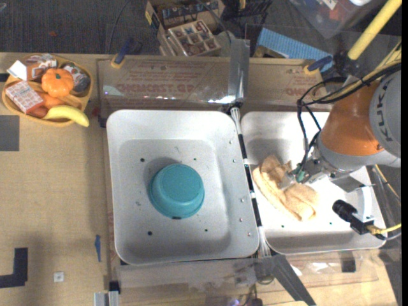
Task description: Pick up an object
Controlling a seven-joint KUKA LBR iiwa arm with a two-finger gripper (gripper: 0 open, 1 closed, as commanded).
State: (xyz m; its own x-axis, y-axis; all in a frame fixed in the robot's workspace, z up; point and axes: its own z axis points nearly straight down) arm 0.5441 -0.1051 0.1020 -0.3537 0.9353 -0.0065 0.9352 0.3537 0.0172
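A teal bowl [177,190] lies upside down in the middle of the left bin [127,132]. A crumpled tan cloth [280,190] lies in the right bin [268,129], near its left wall. My gripper [298,174] is low in the right bin, right at the cloth's upper right edge and touching or nearly touching it. The grey arm with its orange band [350,129] reaches in from the right above it.
A yellow dish [44,94] with toy fruit and small boxes sits on the bench at the far left. Cardboard walls [166,81] stand behind both bins. The divider between the bins runs just left of the cloth.
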